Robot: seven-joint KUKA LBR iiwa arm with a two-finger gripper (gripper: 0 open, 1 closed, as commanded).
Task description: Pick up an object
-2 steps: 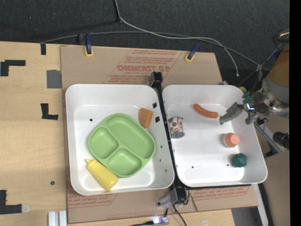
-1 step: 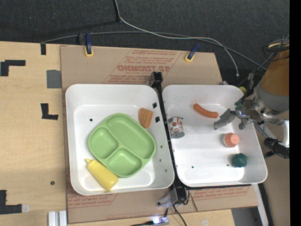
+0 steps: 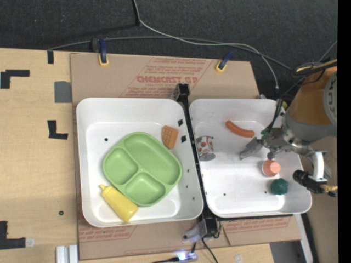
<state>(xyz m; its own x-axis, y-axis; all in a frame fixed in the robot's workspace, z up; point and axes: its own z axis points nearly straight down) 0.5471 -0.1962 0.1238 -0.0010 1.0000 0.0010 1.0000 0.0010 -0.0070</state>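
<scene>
I see two white bins (image 3: 88, 119) side by side on a cardboard sheet (image 3: 164, 73), held by two clamps (image 3: 102, 52) at its far edge. A cable (image 3: 164, 34) crosses what looks like dark cloth beyond.

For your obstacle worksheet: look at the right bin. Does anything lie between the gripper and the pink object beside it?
Nothing visible does. The gripper hangs over the right bin, and the pink object lies just below and right of it. The sausage, the green ball and the small cup lie off to other sides.
</scene>
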